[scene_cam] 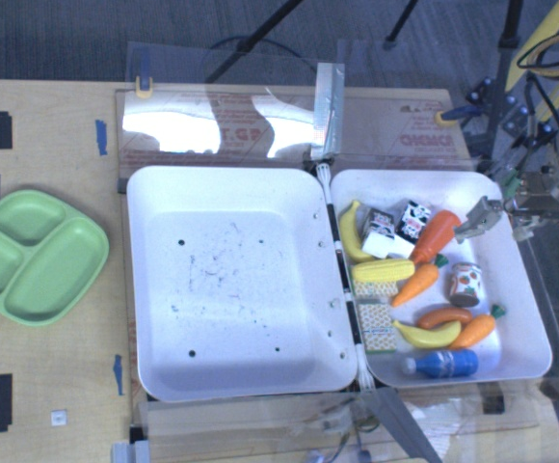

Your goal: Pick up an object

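— Gripper (479, 218) first: where do we see it?

— We see it at the right bin's (535, 340) far right side, low over the rim area, with the grey arm (540, 201) behind it. Its tip lies just beside the top end of the large carrot (436, 234).

— Spread or pressed together?

— We cannot tell; it is too small and blurred from this angle. We see nothing pinched in it.

— And the things to pick?

— All of them lie in the right bin. Along its left wall we see a banana (349, 234), and near it a white block (387, 246) and two black-and-white items (414, 220) that we cannot identify. The large carrot lies tilted across the middle, touching the white block. Below it we see a yellow corn-like piece (384, 271) and a small carrot (414, 285).

— Further toward us?

— A small patterned can (465, 285) stands to the right of the small carrot. Near the front we make out a reddish sausage shape (443, 316), a second banana (426, 334) and a third carrot (474, 331) close together, and a blue bottle (443, 364) lying on its side by the front wall.

— Anything else?

— We see the left bin (231, 258) beside the right one, their walls touching, and a green divided plate (34, 256) on the bench well to the left.
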{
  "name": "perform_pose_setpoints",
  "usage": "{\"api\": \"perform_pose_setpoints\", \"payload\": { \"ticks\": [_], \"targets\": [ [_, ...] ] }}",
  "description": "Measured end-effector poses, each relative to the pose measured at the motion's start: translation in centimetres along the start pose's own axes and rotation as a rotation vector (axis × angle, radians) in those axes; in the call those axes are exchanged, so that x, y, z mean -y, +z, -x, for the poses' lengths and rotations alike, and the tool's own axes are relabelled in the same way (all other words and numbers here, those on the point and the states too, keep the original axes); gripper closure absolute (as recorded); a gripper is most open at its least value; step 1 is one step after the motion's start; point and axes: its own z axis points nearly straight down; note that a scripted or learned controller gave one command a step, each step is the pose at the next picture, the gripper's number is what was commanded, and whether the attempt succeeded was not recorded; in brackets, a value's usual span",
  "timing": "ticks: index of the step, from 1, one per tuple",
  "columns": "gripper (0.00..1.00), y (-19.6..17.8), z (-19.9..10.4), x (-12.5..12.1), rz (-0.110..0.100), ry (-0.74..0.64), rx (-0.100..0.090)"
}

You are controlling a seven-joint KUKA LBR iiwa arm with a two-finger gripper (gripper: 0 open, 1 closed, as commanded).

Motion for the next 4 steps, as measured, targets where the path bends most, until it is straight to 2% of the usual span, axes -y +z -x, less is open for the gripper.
{"api": "perform_pose_setpoints", "payload": {
  "ticks": [1,2,3,4],
  "targets": [
    [0.0,14.0,-0.9,0.4,-0.001,-0.173,-0.001],
    [0.0,18.2,-2.5,-4.9,0.014,-0.437,0.006],
    [0.0,18.2,-2.6,-4.8,0.013,-0.437,0.006],
    [0.0,10.4,2.0,1.6,0.002,-0.38,0.001]
  ]
}}
